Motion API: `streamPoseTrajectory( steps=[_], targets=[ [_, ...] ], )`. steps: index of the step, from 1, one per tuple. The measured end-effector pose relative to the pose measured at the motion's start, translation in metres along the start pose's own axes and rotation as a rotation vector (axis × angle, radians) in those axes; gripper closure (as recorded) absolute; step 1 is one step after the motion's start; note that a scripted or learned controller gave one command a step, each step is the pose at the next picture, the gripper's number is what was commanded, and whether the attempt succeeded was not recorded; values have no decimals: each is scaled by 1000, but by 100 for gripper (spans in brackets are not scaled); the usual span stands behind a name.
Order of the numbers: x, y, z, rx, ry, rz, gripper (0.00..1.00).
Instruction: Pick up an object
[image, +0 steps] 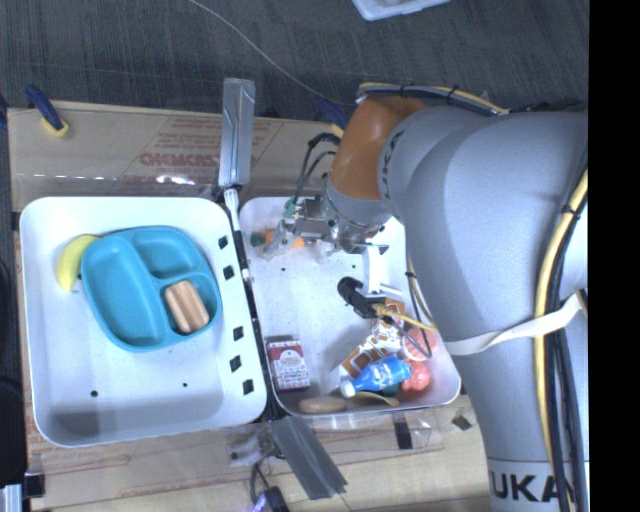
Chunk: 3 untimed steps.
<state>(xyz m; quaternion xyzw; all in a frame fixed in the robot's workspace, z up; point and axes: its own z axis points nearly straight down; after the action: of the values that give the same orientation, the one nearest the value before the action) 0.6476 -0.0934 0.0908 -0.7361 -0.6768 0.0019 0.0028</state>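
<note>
My gripper (297, 228) hangs low over the far left corner of the right bin (300, 300), beneath the orange wrist band. Just left of it, by the bin wall, lies a small orange and green item (262, 238). A red box (288, 363) lies near the front left of the same bin. At the front right sits a pile: a blue bottle (383, 376), a brown and white packet (375, 345), a red piece (420, 378) and a flat tan item (322, 405).
The left bin (60, 390) holds a blue divided plate (135, 290) with a brown bun (186, 306) in its right compartment. A yellow banana (68, 262) lies against the plate's left edge. The grey arm covers the right bin's far right side.
</note>
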Motion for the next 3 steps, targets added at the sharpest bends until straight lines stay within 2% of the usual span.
streamPoseTrajectory(
  steps=[1, 2, 3],
  targets=[
    [-32, 13, -60, -9, -5, -427, 0],
    [-5, 8, 1, 0, 0, -271, 0],
    [23, 8, -105, -12, -5, -525, 0]
  ],
)
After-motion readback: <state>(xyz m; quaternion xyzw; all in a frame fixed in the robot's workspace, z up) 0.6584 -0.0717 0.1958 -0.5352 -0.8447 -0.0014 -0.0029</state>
